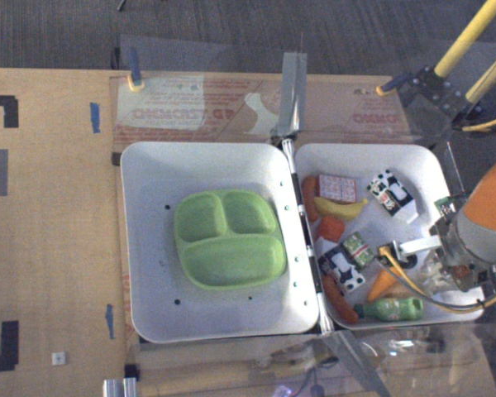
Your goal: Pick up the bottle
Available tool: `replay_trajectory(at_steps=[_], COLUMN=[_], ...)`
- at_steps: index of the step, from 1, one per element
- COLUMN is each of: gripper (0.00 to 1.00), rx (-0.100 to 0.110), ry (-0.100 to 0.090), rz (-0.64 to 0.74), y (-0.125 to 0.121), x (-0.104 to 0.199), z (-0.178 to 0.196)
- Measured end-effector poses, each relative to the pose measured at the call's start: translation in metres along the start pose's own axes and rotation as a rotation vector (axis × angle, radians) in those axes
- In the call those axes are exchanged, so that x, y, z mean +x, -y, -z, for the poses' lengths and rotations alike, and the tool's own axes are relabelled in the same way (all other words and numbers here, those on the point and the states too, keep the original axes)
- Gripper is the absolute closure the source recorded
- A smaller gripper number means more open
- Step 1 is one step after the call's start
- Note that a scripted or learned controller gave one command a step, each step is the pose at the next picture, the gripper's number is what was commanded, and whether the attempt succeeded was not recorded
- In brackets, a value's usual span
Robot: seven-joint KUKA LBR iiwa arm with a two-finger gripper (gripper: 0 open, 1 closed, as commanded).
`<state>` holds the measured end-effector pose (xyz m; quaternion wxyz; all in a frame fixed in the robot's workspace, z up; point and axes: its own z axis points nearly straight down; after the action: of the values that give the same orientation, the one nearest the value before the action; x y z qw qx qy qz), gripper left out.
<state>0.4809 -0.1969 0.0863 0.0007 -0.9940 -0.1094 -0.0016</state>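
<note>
Tool (430, 259) low over right bin (426, 157), above bottle (392, 308); grip state apparently unreadable; arm enters from right.

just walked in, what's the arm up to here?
It's after the green bottle, which lies on its side near the front edge of the right bin, among toy food and small cartons. The gripper hangs over that bin's right side, beside the bottle but not on it. The left bin holds a green divided plate.
</note>
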Motion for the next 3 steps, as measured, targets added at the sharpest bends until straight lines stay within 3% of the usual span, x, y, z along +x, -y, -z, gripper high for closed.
replay_trajectory(at_steps=[1, 2, 3], gripper=[1.00, 1.00, 1.00], rx=[0.002, -0.001, 0.000], ry=[0.000, 0.004, 0.006], rz=[0.000, 0.211, 0.077], y=[0.001, 0.017, 0.003], x=[0.000, 0.018, -0.001], z=[0.010, 0.000, 0.036])
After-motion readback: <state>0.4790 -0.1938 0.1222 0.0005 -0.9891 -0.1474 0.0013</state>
